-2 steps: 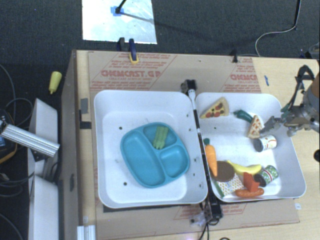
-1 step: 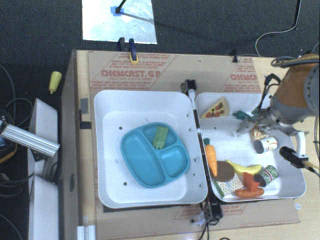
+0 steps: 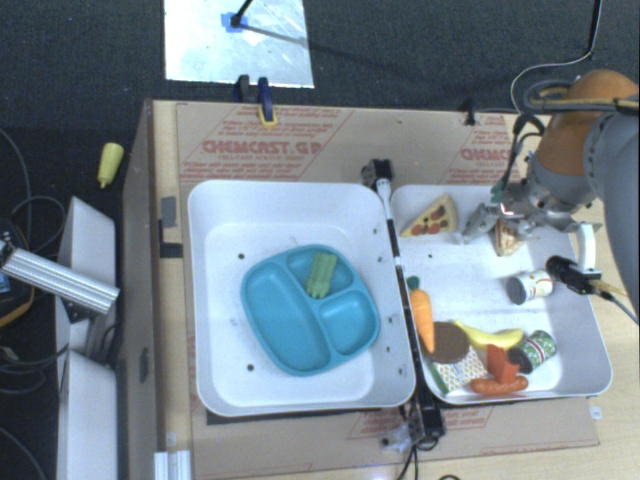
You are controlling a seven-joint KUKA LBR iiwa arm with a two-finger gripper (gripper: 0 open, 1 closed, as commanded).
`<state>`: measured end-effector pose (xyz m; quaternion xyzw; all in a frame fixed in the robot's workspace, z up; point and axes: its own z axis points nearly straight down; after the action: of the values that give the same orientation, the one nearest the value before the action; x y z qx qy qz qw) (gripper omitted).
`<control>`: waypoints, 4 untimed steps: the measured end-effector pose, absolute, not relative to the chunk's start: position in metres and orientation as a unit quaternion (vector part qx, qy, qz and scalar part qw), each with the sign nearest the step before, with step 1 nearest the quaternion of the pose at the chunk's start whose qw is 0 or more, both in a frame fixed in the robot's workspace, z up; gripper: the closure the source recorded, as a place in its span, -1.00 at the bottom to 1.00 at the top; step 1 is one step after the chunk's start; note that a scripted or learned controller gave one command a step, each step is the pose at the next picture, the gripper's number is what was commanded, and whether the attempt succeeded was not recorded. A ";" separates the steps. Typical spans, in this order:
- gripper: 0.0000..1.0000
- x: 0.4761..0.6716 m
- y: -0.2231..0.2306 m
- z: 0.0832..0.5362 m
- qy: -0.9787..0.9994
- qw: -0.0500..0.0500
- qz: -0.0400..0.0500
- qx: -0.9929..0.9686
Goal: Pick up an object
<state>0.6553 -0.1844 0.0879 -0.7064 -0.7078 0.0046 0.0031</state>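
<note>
gripper: two-finger gripper (image 3: 497, 220) is hovering low over the back of the right shallow white bin (image 3: 590, 363); fingers are splaying apart, nothing between them (metal glare is blurring the tips).
target: small tan-and-brown wedge-shaped item (image 3: 507, 238) is sitting just under the gripper, touching or nearly so; I'm judging this the likeliest pick.
arm: grey KUKA arm with orange band (image 3: 590, 133) is reaching in from the right.
risk: fingers look to be straddling the wedge off-centre, so closing could be nudging it aside rather than trapping it.
risk 2: bin's back wall is close; a shoved item could be wedging against it.
neighbours: toy pizza slice (image 3: 431, 217) is lying just left; grey-and-white cylinder (image 3: 527, 287) is lying in front, near.
farther: orange toy carrot (image 3: 421, 315), yellow banana (image 3: 490, 335), and small can (image 3: 538, 349) are crowding the front, well apart from the gripper.
left bin: blue divided plastic plate (image 3: 300, 313) is holding a green vegetable piece (image 3: 321, 273).
</note>
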 end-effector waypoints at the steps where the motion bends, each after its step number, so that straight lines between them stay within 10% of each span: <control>1: -1.00 0.599 -0.207 0.085 -0.708 -0.001 0.000 -0.707; 2: -1.00 0.658 -0.207 0.082 -0.709 0.008 0.006 -0.705; 3: -1.00 0.612 -0.168 0.085 -0.708 -0.001 -0.001 -0.706; 4: -1.00 0.667 -0.155 0.084 -0.707 0.004 0.004 -0.707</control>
<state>0.6665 -0.1551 0.0840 -0.7072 -0.7070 0.0036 0.0036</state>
